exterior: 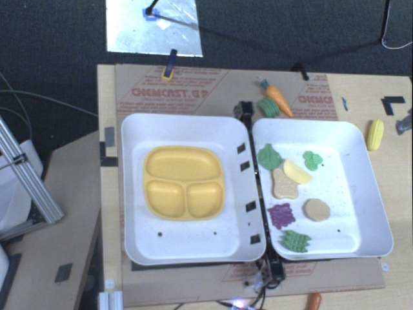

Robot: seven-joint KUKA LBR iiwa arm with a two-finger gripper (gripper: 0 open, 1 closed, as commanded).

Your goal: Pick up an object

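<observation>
The pincer (404, 123) sits at the far right edge, its state impossible to tell, well apart from the right bin (368, 173); the approach is barely begun; next it needs to descend over 1 free piece, say the tan round cookie (317, 209).

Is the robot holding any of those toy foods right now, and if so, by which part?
It cannot be told. A grey tip of the gripper shows at the right edge, beside the yellow corn on the bench. No food is seen between its fingers.

White bins (139, 134); yellow tray (184, 181); purple grapes (282, 215); green leaf (269, 156); orange carrot (279, 99); tan cookie (317, 210).
</observation>
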